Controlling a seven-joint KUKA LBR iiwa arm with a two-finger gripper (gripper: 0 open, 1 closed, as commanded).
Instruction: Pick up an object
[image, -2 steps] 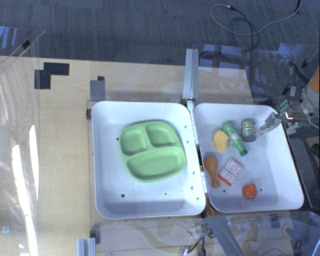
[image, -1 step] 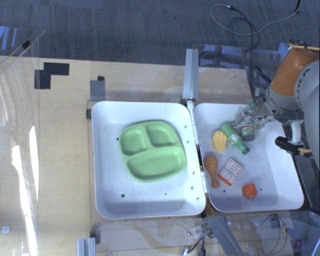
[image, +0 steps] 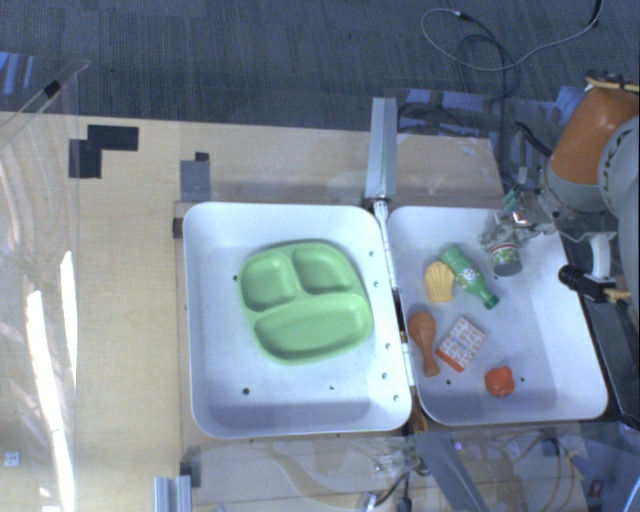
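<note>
Right bin (image: 570, 380) holds the candidates: green bottle (image: 470, 276), yellow corn-like piece (image: 438, 281), drumstick (image: 423, 340), a flat patterned card (image: 461, 343), small red piece (image: 499, 381). All look like toy food; judged light, stiff plastic, smooth and somewhat slippery, not fragile. Left bin (image: 200, 400) carries a green divided tray (image: 304, 300), lying flat; broad and shallow, a poor grasp target.

Nearest target is the bottle, lying on its side, slanted, cap end toward the bin's middle, touching or just beside the corn piece. Best hold, by my judgement: across the round body at mid-length, fingers square to its long axis; it may roll if pinched off-centre. The card lies too flat to get under. The drumstick's narrow shaft is a fair alternative.

Tool (image: 506, 252) sits over the far corner of the right bin, just beyond the bottle's base. Its opening cannot be told at this resolution; nothing is seen held in it. Contact with the bin floor unclear.
</note>
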